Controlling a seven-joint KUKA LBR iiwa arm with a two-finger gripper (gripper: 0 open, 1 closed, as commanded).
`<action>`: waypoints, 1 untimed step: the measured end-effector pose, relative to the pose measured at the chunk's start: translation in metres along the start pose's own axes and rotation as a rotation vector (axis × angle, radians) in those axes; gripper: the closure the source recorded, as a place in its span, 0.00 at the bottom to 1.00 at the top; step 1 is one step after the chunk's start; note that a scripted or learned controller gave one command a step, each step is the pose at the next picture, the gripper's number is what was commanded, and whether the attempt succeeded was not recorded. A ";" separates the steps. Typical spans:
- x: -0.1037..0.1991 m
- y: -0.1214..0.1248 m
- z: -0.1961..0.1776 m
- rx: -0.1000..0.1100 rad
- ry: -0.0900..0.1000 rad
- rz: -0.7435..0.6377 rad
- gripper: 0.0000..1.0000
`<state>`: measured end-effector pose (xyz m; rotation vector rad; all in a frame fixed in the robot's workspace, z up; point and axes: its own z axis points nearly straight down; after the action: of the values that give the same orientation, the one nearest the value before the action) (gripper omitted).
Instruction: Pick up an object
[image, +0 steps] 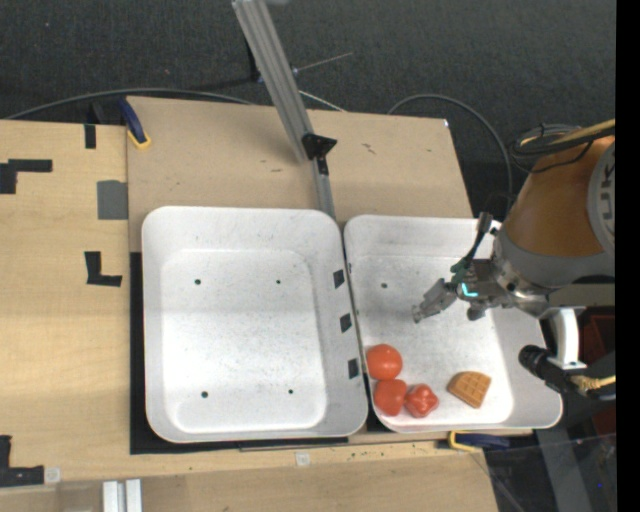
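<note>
In the right bin (400, 240) lie three red pieces and a tan one. A round red ball-like fruit (384, 361) sits near the bin's left wall. Just below it are a second red fruit (390, 396) and a lumpy red pepper-like piece (421, 401), touching each other. A tan waffle-like wedge (469, 388) lies at the front right. My gripper (447, 301) hangs over the middle of the right bin, above and to the right of the red pieces, with its fingers spread open and nothing between them.
The left bin (240, 320) stands beside the right one, joined by black clips. A slanted metal pole (285, 85) rises behind the bins. The grey and orange arm (560, 215) comes in over the right bin's right rim.
</note>
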<state>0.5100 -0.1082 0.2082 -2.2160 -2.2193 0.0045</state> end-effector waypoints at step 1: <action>0.000 0.001 -0.002 -0.004 0.000 -0.001 0.00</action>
<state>0.5108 -0.1081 0.2098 -2.2170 -2.2224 0.0007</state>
